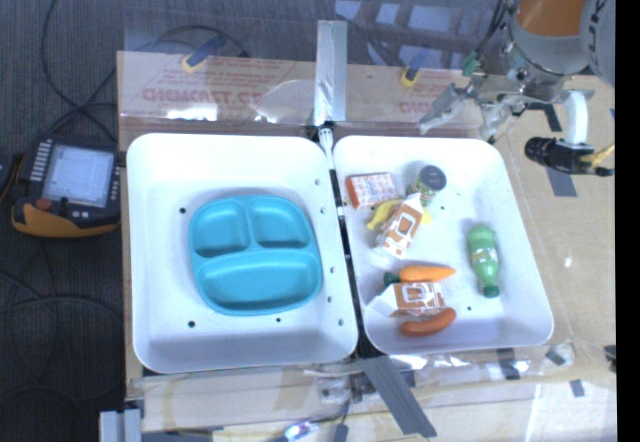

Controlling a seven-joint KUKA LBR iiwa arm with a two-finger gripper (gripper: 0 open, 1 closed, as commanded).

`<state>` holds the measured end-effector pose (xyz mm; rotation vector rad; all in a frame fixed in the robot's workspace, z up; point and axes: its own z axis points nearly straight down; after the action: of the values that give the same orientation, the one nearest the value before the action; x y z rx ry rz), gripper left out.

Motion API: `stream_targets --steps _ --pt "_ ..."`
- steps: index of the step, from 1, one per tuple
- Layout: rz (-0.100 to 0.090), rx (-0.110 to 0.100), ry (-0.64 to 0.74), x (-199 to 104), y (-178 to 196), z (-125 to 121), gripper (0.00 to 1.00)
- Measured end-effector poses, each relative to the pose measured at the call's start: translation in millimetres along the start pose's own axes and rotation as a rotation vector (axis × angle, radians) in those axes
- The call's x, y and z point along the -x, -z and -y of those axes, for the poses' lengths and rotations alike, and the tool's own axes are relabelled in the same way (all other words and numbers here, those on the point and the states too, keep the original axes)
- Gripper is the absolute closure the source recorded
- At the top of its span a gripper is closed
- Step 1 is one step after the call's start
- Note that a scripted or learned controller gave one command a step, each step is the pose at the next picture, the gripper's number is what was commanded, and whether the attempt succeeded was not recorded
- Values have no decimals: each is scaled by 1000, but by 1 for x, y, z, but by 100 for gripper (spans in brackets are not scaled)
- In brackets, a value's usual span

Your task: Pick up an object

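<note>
The right bin [520, 230] holds several small items: a red-and-white carton [372, 188], a dark round can [431, 177], a yellow banana [383, 216], a tilted orange-and-white carton [404, 227], a green bottle [483, 258], a carrot [427, 273], another small carton [416, 298] and a red sausage [428, 321]. My gripper [467, 120] hovers above the far rim of the right bin, behind the can. Its fingers are spread open with nothing between them.
The left bin [160, 180] holds a blue divided plate [257, 252]. A handheld control pendant [65, 185] lies on the floor to the left. A cardboard panel [230, 95] stands behind the bins.
</note>
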<state>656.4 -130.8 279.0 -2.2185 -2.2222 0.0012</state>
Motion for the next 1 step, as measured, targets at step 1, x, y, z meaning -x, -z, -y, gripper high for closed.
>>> stream_targets --steps 1 --pt "2 -3 -36 23 -115 35 0"
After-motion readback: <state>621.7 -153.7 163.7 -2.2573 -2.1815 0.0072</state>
